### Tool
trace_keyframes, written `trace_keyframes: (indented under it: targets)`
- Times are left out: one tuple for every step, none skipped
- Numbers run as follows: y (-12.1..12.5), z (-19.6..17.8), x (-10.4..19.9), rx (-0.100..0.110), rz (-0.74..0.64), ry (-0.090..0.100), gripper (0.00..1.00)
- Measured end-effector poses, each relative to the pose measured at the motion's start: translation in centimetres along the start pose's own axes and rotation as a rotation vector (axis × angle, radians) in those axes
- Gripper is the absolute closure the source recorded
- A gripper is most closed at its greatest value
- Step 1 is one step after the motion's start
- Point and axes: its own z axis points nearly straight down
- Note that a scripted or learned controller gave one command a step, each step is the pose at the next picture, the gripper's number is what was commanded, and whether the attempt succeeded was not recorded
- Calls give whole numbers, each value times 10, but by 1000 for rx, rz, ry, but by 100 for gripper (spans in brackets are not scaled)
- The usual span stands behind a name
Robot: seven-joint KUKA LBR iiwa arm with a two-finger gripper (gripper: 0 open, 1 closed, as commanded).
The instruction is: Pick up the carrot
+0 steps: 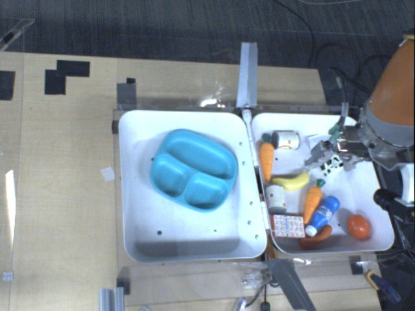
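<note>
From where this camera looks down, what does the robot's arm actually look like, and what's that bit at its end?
The arm enters from the right as a rounded body: a broad orange band with a grey section below it. At its end sits the gripper, a cluster of dark and silvery metal parts with a small greenish spot. It is too blurred to make out finer detail. Thin black cables run across the dark floor behind the bench.

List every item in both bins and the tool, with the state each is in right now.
Blue divided plate: flat in left bin, compartments bare.
Carrot by divider: lying, untouched.
Second carrot: lying, leaning against blue bottle.
Banana: lying flat.
Small can: on its side.
Tomato: resting in right bin.
Tool: above right bin, holding nothing visible.
</note>
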Motion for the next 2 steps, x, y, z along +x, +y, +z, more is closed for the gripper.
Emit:
trace_keyframes:
  targets:
    - [-27, 131, -33, 2, 145, 0, 0]
    - [-16, 167, -43, -38, 77, -10, 0]
